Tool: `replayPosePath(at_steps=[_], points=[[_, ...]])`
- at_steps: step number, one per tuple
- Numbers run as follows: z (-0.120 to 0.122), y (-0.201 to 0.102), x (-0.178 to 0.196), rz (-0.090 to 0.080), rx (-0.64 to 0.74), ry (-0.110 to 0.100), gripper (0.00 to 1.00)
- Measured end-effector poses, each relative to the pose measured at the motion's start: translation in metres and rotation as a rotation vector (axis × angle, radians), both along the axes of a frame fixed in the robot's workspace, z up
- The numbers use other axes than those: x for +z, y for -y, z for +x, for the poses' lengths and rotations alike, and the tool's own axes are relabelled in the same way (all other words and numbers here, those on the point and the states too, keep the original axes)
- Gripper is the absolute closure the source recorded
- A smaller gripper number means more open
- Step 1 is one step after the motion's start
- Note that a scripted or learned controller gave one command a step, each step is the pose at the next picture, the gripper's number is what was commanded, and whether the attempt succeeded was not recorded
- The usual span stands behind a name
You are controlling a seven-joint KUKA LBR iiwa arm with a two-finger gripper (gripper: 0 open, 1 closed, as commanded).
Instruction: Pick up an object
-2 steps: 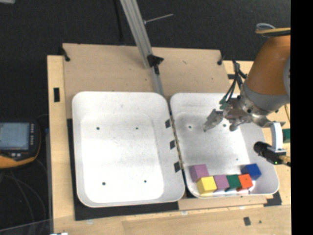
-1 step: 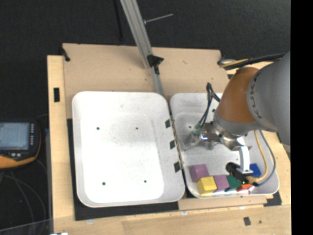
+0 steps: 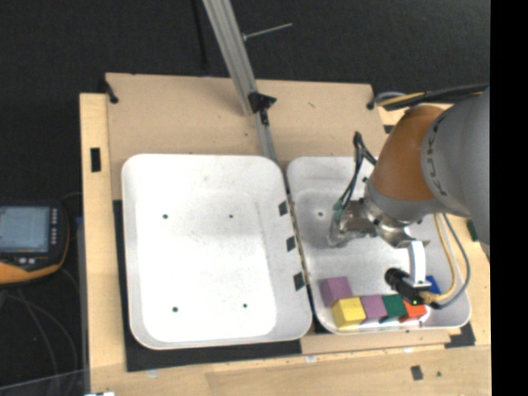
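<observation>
The arm [image 3: 429,167] reaches in over the right side of the surface [image 3: 231,122], its grey body and orange band covering the far right part of the right bin [image 3: 309,180]. The jaws [image 3: 340,231] hang low over the middle of that bin, toward its left wall; whether they are open or closed cannot be told, since the fingers are small and blurred against the white floor. Nothing can be made out between them.

The things to pick lie along the near edge of the right bin, well apart from the jaws. A purple block [image 3: 335,289] sits nearest the bin's left wall, a little farther from the near rim than the others. Just beside it, toward the near edge, is a yellow block [image 3: 349,311], touching or almost touching a second purple block [image 3: 374,306] on its right. A green block [image 3: 393,307] follows, then a small orange piece [image 3: 415,311] near the bin's near right corner — the row runs close together along the rim.

The left bin [image 3: 206,246] lies beside the right one, their walls meeting at the middle of the surface. A metal pole [image 3: 235,48] slants in from the far edge — it ends near the far corner where the two bins meet. Off the left edge of the surface sits a small screen device [image 3: 29,233].
</observation>
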State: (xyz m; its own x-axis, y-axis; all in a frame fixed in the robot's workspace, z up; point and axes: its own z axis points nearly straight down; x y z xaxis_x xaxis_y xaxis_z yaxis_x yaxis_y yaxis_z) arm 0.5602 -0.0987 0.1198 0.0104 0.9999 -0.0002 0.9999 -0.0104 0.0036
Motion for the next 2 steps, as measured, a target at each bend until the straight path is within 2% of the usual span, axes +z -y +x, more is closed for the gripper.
replayPosePath(at_steps=[1, 2], points=[[-0.02, -0.116, 0.08, 0.004, 0.02, 0.002, 1.0], [-0.022, -0.157, 0.102, 0.002, 0.018, 0.0, 1.0]])
